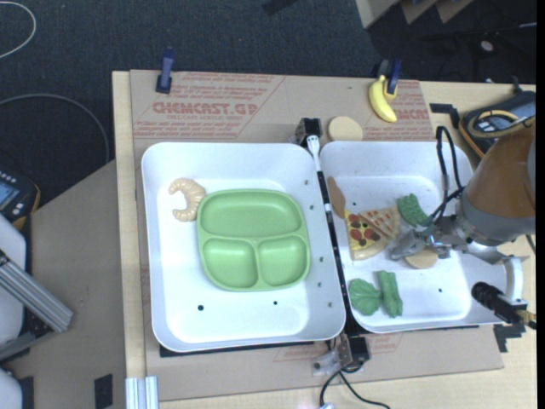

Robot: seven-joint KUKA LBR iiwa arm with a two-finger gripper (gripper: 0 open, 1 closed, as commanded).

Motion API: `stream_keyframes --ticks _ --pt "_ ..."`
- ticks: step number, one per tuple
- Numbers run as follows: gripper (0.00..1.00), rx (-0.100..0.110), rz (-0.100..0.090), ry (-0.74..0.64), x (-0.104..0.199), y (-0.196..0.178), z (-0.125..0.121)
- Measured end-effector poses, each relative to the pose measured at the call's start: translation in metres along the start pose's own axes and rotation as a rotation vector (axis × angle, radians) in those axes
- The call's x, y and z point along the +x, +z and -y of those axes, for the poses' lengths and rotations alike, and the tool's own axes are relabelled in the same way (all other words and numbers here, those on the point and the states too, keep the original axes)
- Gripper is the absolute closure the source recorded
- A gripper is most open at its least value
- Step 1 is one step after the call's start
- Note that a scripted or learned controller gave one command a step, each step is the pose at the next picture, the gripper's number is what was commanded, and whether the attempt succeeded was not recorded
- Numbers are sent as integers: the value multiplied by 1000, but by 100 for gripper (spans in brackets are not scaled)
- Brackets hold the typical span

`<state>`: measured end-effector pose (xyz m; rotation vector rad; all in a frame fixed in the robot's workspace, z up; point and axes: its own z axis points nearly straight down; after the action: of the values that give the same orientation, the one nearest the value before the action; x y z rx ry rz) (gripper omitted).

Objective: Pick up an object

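In the left bin a croissant lies against the upper left corner of a green divided plate, touching its rim. Outside the bins, on the board behind them, sit a round tan cookie and, further right, a banana.

In the right bin a pizza slice lies near the left wall, with a leafy green piece just beyond its upper right corner and two more green pieces nearer the front wall.

My arm reaches in over the right wall, wrist angled down and leftward. My gripper sits low in the bin, just right of the pizza slice, fingers pointing toward it. A small tan disc lies right under the gripper, touching or nearly so. I cannot tell how far my fingers are parted, or whether anything is between them.
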<state>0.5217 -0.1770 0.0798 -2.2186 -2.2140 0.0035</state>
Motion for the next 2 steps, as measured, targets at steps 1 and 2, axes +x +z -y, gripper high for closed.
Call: stream_keyframes --ticks 1,2 --pt "0 -8 5 0 -13 -60 32" --pt "0 -12 5 -5 -22 -4 -38"
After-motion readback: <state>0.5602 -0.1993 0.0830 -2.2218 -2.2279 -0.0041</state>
